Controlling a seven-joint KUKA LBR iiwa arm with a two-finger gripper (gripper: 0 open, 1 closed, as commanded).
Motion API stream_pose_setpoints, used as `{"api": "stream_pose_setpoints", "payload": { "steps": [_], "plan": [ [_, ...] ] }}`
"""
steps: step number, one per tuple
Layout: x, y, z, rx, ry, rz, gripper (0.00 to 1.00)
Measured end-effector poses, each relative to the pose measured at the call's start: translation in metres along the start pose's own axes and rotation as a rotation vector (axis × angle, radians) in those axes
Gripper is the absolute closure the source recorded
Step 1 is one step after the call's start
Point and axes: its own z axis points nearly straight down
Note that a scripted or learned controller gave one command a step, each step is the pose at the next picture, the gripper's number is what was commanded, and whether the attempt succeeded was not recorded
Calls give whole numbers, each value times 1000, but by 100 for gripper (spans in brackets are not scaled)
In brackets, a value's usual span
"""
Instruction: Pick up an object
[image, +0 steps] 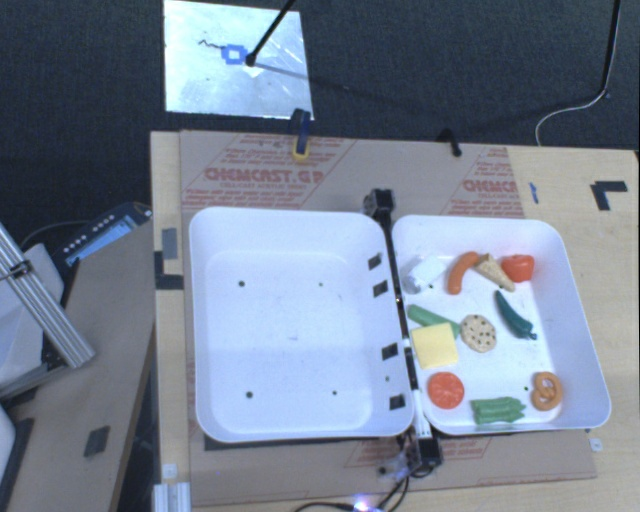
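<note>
Green bean pod (497, 408) lies closest to me, at six o'clock in the right bin (575, 300), with a tomato slice (446, 390) at its nine and a pretzel (546, 390) at its three. Farther up I see a cheese square (435, 346), cookie (479, 333), dark green pepper (514, 315), sausage (462, 271) and red piece (517, 267). Left bin (290, 325) sits alongside on the surface (560, 170).
</note>
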Motion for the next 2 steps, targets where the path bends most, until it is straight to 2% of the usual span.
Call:
{"api": "stream_pose_setpoints", "payload": {
  "steps": [2],
  "plan": [
    [0,0,0,0,0,0,100]
  ]
}}
